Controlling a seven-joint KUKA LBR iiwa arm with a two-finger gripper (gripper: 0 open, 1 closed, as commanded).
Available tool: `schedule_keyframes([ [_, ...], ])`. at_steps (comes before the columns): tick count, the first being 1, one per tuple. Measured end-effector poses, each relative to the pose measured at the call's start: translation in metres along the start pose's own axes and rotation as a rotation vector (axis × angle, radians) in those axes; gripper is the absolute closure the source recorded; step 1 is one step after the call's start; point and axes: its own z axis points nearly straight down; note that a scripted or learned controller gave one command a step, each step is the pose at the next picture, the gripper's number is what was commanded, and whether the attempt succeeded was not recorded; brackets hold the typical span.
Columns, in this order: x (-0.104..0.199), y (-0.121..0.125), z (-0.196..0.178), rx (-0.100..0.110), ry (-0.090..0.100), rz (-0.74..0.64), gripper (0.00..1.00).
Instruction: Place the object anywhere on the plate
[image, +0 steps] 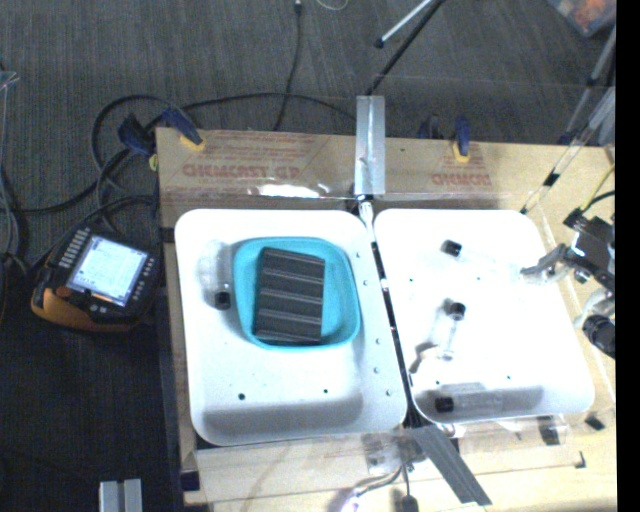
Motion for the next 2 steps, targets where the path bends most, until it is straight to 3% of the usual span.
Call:
schedule_keyframes([
  [1,-0.0022,0.0022,-0.1034,-0.001,0.000,0.158,0.00],
  [2,-0.0021,0.0021,-0.1032,0.000,0.000,0.158,0.00],
])
